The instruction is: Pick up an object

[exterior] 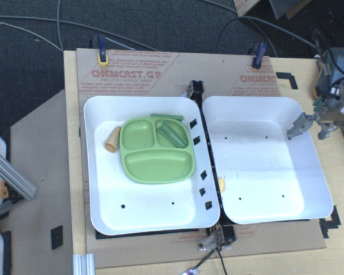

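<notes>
A green divided plate (156,152) lies in the left bin (103,205). A darker green pod-shaped piece (172,133) rests in the plate's upper right compartment. A tan cone (112,139) lies just left of the plate. My gripper (311,129) hangs over the right rim of the right bin (275,211), far from these objects. It is open, with nothing between its fingers (298,126).
A small yellow bit (221,184) sits against the left wall of the right bin, next to the divider between the bins. Blue clamps (103,56) (258,55) hold the board at the back. Cables run across the dark floor behind.
</notes>
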Controlling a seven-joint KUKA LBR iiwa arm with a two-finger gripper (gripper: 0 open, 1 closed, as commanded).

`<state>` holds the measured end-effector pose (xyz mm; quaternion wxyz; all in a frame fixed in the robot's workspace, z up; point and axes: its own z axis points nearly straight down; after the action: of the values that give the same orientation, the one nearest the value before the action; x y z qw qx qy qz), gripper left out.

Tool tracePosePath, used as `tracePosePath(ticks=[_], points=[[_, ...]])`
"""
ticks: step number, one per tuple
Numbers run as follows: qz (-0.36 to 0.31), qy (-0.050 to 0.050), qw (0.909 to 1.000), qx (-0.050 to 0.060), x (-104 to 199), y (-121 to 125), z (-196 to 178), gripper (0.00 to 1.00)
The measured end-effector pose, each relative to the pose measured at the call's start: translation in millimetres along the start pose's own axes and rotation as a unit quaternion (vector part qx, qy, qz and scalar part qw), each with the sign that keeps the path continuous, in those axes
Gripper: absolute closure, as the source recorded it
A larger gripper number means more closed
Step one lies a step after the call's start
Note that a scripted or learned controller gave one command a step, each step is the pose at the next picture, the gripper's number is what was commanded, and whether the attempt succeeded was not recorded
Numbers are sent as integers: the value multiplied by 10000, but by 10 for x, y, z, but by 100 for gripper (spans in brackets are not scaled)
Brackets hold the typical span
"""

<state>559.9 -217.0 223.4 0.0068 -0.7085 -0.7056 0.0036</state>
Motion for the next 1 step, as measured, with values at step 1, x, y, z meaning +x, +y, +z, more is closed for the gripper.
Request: tracePosePath(ticks=[1], points=[[-22, -19, 10000, -69, 8, 29, -80, 0]])
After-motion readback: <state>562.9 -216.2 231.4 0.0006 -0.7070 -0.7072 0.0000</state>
